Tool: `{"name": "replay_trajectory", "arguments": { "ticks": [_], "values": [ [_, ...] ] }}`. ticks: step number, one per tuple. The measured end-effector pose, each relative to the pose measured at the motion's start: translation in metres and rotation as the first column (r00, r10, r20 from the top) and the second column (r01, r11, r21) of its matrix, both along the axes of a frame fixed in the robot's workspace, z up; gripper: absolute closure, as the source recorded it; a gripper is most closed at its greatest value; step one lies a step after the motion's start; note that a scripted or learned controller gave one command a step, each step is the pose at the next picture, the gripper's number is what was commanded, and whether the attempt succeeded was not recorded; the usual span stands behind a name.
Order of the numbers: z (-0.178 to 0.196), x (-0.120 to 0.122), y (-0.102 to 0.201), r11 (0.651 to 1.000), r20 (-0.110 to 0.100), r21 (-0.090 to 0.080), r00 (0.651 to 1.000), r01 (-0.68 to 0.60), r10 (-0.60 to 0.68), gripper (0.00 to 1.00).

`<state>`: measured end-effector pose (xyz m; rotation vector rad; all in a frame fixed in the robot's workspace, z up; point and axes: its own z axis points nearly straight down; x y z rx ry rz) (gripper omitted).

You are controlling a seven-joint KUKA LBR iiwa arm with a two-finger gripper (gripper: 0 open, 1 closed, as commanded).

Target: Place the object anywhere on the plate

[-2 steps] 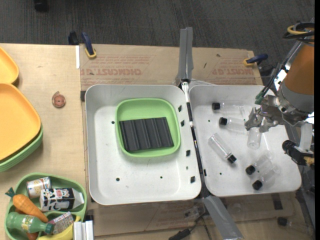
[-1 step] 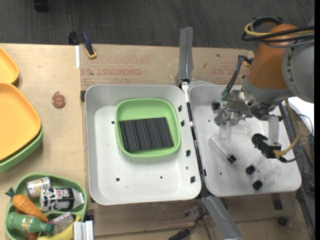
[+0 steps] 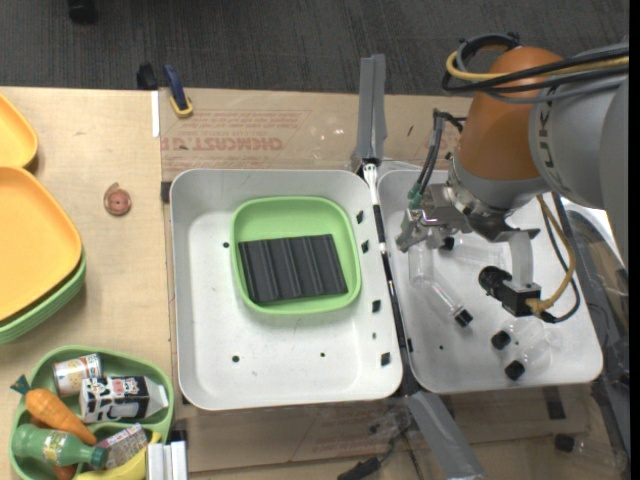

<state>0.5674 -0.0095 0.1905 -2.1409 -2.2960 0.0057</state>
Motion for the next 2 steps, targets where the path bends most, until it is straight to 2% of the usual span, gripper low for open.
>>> {"name": "replay_trajectory", "arguments": {
  "ticks": [1, 2],
  "values": [
    [-0.0003, -0.0196, 0.0284, 0.997, -0.001, 0.000, 0.997, -0.076, 0.076, 1.00],
    [-0.0002, -0.0195, 0.0281, 0.997, 0.000, 0.000, 0.997, -0.076, 0.076, 0.00]
  ]
}}
